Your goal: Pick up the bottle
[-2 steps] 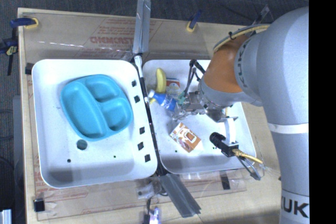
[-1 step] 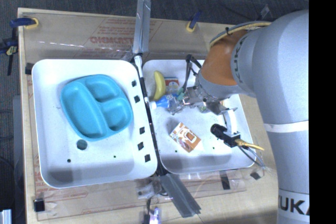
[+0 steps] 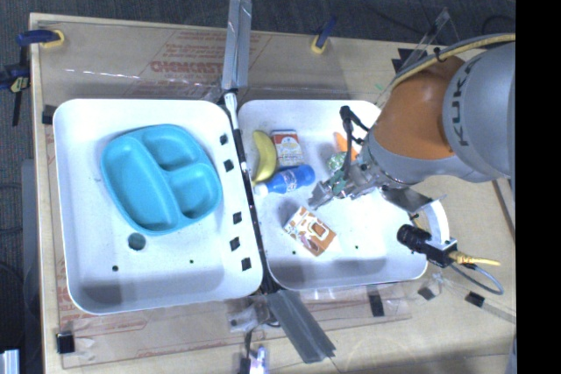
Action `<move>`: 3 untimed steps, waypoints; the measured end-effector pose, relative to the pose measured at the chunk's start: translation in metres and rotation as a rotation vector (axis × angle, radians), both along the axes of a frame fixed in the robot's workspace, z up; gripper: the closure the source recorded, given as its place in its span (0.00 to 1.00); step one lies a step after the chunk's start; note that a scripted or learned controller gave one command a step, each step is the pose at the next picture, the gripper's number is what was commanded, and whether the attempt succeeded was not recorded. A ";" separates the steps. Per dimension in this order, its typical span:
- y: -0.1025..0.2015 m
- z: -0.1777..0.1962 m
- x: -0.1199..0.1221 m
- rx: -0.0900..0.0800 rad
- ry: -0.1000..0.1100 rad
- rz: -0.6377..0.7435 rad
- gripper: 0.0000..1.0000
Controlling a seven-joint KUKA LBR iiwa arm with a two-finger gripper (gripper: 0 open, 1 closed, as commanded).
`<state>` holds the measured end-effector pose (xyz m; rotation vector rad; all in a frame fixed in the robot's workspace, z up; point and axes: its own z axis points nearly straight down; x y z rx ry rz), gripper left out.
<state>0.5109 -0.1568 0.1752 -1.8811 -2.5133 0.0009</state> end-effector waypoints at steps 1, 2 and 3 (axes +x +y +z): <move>0.011 0.060 -0.034 -0.001 -0.002 0.038 1.00; 0.075 0.034 -0.034 0.000 0.000 0.295 1.00; 0.147 0.073 0.060 -0.001 -0.002 0.297 1.00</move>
